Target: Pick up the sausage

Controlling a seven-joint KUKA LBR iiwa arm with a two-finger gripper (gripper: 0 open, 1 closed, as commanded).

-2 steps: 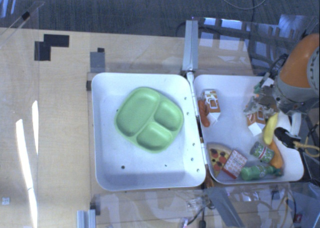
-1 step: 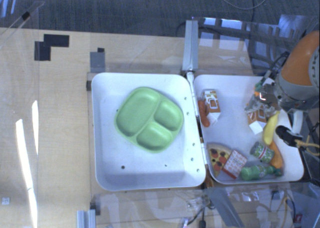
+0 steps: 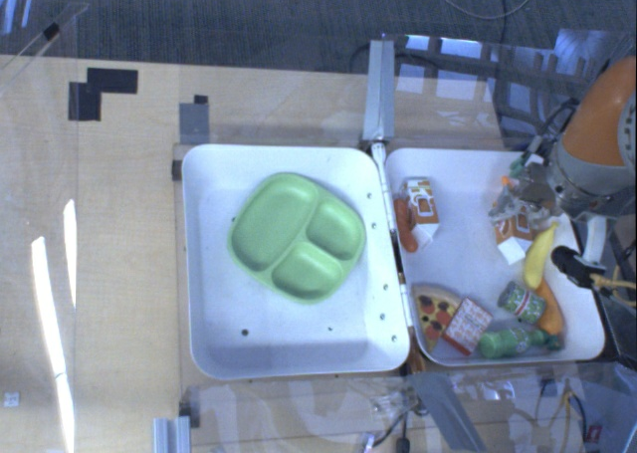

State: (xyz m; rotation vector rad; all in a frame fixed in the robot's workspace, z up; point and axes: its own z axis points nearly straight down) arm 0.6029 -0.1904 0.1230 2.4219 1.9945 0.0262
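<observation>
The sausage (image 3: 403, 225) is a short red-orange piece lying along the left wall of the right bin (image 3: 453, 262), beside a small white and orange carton (image 3: 422, 210). My gripper (image 3: 520, 202) hangs over the right side of that bin, well to the right of the sausage and just above another white and orange carton (image 3: 513, 233). The arm's orange band (image 3: 602, 122) sits above it at the right edge of the camera view.
The left bin (image 3: 214, 332) holds a green divided plate (image 3: 297, 235). In the right bin lie a banana (image 3: 538, 255), a carrot (image 3: 550, 313), a green bottle (image 3: 506, 342), a green can (image 3: 520, 299), a pizza slice (image 3: 432, 306) and a red box (image 3: 468, 326).
</observation>
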